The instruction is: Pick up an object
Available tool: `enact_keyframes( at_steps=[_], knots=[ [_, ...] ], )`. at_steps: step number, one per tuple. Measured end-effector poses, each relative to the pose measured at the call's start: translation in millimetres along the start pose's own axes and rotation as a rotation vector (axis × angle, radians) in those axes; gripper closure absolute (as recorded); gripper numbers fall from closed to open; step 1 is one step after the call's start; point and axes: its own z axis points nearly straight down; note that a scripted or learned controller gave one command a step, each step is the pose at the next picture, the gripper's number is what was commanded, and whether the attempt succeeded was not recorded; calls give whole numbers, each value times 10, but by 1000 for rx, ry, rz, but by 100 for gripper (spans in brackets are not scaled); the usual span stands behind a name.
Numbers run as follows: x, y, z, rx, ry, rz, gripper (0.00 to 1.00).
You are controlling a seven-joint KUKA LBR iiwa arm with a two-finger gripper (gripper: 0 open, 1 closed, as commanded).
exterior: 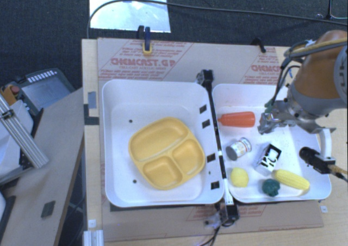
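1. A yellow divided tray [165, 152] was seen in the left bin [114, 98].
2. The gripper [266, 125], its grip impossible to tell, was placed just right of the carrot [237, 119].
3. A small can [238, 148] was set below the carrot.

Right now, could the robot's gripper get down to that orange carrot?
Probably yes. The gripper hangs just right of the carrot, which lies apart from the can, with nothing over it.
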Motion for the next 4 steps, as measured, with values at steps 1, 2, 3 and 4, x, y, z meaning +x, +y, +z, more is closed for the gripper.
enact_keyframes(
  at_steps=[1,2,3,4],
  knots=[
    [552,26,-123,-2,0,-1,100],
    [1113,53,-30,0,-1,-1,100],
    [1640,83,28,0,-1,-1,100],
    [2085,109,-6,0,-2,-1,100]
  ],
)
